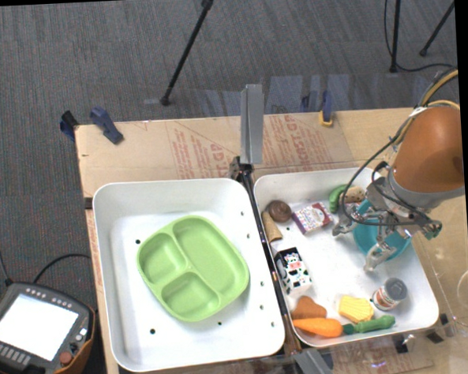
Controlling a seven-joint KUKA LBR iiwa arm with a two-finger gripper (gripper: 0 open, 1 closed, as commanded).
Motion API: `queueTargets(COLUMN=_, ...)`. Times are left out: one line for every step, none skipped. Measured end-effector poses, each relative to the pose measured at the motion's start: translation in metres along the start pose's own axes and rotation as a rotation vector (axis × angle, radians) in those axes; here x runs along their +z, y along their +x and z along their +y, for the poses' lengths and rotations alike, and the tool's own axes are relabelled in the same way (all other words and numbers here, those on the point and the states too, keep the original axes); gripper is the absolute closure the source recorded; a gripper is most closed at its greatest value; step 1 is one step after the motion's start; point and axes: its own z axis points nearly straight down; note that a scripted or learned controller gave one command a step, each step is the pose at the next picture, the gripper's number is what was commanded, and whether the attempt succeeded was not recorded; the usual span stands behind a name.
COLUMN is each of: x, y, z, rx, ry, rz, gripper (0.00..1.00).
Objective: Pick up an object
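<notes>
I start with the worktop [176, 142], a brown board carrying two white bins side by side. The left bin [113, 221] holds a green divided plate [193, 266], lying flat and tilted a little on the bin floor. The right bin [334, 275] holds the clutter, and that is where my arm [425, 151] reaches in from the right, its orange band sitting above the wrist.

The gripper [380, 254] hangs over the right bin's far-right part, directly above a teal bowl [375, 233]. From this slanted view I cannot tell whether the jaws are parted or closed, and I see nothing between them, so I count no object as held.

Candidates for the pick all lie in the right bin. Nearest is the teal bowl under the jaws; just beside it toward me stands a small can [391, 293]. Farther left is a cow-print carton [294, 270], its long axis running roughly up and down the bin, close to the dividing wall. Along the near edge lie a yellow block [355, 308] and a carrot [319, 326], long axis left to right.

My judgement: the bowl's rim is the closest target, almost straight down from the jaws.
</notes>
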Motion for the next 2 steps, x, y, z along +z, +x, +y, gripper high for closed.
queueTargets(x=0.0, y=-0.06, z=0.079, rx=0.01, ry=-0.001, rz=-0.001, gripper=0.0)
queueTargets(x=-0.001, y=-0.075, z=0.103, rx=-0.018, ry=0.008, rz=0.005, gripper=0.0)
